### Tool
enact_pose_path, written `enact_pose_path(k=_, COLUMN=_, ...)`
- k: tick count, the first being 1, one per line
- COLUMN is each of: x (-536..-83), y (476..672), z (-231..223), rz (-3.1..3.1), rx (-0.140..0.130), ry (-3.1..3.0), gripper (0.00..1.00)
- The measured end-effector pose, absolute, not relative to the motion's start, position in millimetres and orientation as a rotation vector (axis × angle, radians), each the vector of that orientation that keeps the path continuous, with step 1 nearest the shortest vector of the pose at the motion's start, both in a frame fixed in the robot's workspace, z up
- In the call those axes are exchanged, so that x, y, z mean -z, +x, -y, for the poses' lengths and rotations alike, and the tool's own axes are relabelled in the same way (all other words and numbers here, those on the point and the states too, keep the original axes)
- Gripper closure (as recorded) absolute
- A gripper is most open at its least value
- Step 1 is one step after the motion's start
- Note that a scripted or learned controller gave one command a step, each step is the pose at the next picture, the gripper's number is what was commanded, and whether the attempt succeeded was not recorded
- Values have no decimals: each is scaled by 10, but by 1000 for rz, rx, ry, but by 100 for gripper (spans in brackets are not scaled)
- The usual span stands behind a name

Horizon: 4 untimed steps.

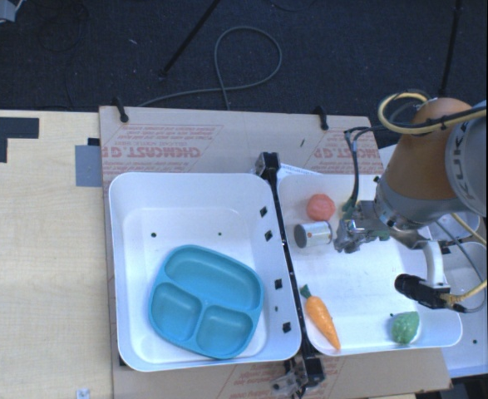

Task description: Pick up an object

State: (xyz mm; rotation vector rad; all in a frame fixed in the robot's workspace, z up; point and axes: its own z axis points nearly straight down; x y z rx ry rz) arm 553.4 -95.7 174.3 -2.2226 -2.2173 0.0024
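carrot (322, 322) right bin front | gripper (344, 241) beside silver can (313, 234)

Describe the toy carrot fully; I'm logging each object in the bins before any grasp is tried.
The toy carrot lies in the right bin, near that bin's front left corner, close beside the divider between the two bins. It is a smooth, glossy orange cone that looks like plastic, with a small dark green stub at its thick end. It lies flat on the bin floor, thick end pointing to the back, tapered tip pointing to the front and slightly right. Nothing else touches it; the claw is well behind it.
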Motion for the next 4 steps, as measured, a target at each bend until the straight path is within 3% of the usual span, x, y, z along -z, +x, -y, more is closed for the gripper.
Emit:
enact_pose_path(k=1, x=-2291, y=5548, z=873, rz=2223, rx=0, ry=-2219, gripper=100)
enact_pose_path(k=3, x=-2175, y=5603, z=-209, rz=2223, rx=-6, ry=-2211, gripper=100)
enact_pose_path(k=4, x=-2237, y=5483, z=-814, rz=2224, rx=-6, ry=-2210, gripper=100)
